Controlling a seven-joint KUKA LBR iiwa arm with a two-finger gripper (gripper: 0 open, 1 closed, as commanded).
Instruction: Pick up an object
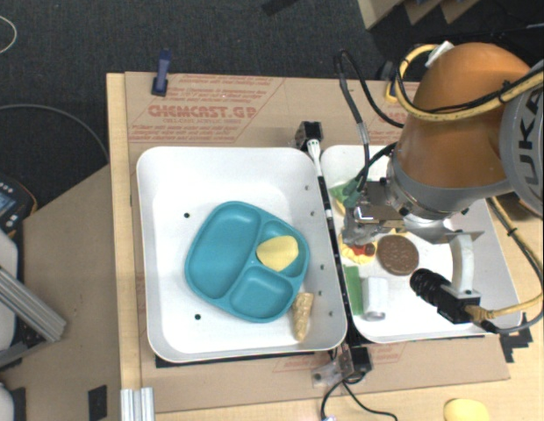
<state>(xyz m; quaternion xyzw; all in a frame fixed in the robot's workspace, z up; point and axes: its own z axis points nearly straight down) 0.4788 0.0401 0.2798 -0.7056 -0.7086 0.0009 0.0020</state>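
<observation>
Your arm (456, 121) covers most of the right bin (430, 323); items (364, 292) at its nine o'clock are half hidden.

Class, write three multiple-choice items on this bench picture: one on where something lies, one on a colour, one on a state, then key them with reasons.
1. Where is the yellow piece?
A. in a compartment of the divided plate
B. in the right bin
C. on the floor

2. What colour is the divided plate?
A. red
B. teal blue
C. black

3. How does the tan piece lie?
A. on the plate
B. in the left bin, at the plate's lower right rim
C. under the arm

Key: 1 A, it sits inside the plate's right compartment. 2 B, the plate is plainly teal. 3 B, it rests on the white bin floor beside the plate.
</observation>
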